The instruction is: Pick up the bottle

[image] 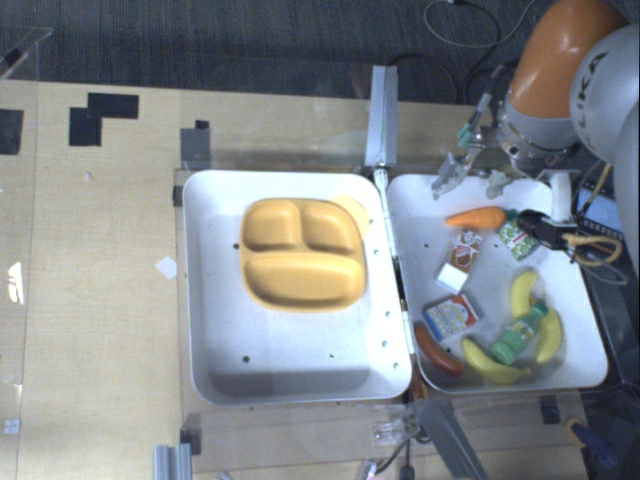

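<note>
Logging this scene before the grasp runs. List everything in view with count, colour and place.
left bin: one, white, left half of the bench
right bin: one, white, beside it
divided plate: one, yellow, middle of left bin
carrot: one, orange, far part of right bin
small cartons: three, brown-red, green-white and red-white, spread through right bin
white block: one, white, middle of right bin
sausage: one, red, near left corner of right bin
bananas: apparently three, yellow, near part of right bin
bottle: one, green, lying among the bananas
arm: one, grey with orange band, from the right
gripper: one, open, over right bin's far edge
</note>
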You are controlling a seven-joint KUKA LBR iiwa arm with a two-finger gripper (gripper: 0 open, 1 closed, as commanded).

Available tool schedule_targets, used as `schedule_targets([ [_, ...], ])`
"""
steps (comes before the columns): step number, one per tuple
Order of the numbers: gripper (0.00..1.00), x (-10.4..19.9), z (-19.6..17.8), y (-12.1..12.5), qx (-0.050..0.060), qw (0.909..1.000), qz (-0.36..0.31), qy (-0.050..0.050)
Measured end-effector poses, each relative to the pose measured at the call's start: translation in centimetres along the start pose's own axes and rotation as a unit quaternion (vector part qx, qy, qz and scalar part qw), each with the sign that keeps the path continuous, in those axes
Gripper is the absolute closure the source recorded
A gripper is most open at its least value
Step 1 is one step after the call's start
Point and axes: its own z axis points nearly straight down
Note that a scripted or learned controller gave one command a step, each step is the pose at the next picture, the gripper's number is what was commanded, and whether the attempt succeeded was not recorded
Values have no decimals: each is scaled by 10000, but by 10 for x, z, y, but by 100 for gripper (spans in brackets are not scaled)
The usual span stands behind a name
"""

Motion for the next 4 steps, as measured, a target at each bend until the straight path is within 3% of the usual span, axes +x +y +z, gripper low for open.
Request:
schedule_targets([
  [1, 0, 0, 0, 0, -1, 10000, 0, 0],
  [2, 0, -55, -20, -106, 2, 9853, 1710, -6],
  [3, 0, -72, 60, -168, 12, 9642, 2653, -6],
  [4, 0, -78, 105, -167, -64, 9091, 4165, 27],
])
